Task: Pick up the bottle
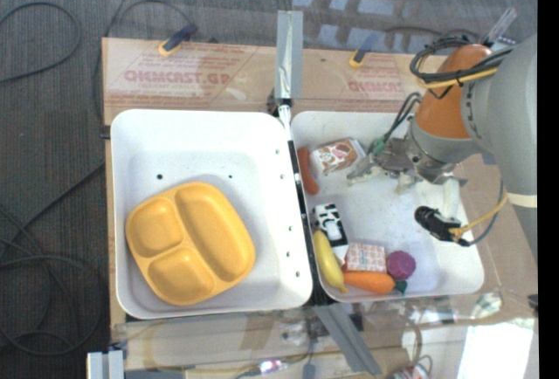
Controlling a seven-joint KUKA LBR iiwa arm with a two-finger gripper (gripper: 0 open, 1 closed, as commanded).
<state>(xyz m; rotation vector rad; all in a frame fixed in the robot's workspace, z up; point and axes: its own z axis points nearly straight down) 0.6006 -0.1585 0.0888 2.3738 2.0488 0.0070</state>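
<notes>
The bottle [329,222] is small, white with black markings, and lies in the right bin [454,268] near its left wall, just above a banana [326,260]. My gripper [382,175] hangs over the upper middle of that bin, up and to the right of the bottle and well apart from it. Its two grey fingers [358,174] are spread open with nothing between them. A red-and-white carton [337,157] lies right beside the left finger.
The right bin also holds a red sausage-like piece [306,172] against the left wall, a pink box [365,258], a carrot [371,283] and a purple fruit [401,265] along the front. A yellow divided tray [189,240] lies in the left bin [140,141].
</notes>
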